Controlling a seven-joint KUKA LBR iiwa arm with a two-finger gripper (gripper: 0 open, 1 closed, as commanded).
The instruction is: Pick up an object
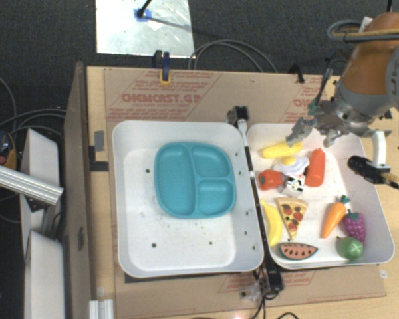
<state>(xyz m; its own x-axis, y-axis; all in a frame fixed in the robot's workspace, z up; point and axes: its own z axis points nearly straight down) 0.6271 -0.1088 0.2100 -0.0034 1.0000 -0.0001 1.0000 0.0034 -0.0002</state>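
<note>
The counter (206,88), covered with printed cardboard, is taken up by two shallow white bins set side by side, so that one can serve as a source and the other as a destination. The left bin (136,244) is occupied by a turquoise divided plate (194,180) lying flat near its middle. The right bin (380,224) is crowded with toy food, which is where anything to be picked up is found: a yellow banana (281,150) and an orange-red piece (315,167) near the top, a red tomato (271,179), a pizza slice (292,213), a carrot (332,218), purple grapes (354,225), a green fruit (350,247) and a watermelon slice (298,250) lower down. The arm (376,65) is brought in from the right, and the pincer (316,131) is held open above the upper part of this bin, its fingers spread and nothing seen between them, presumably poised for a descent. The pieces beneath it lie touching or just beside one another, so a clean grasp on one item is judged to be hindered by its neighbours and by the near bin wall.
</note>
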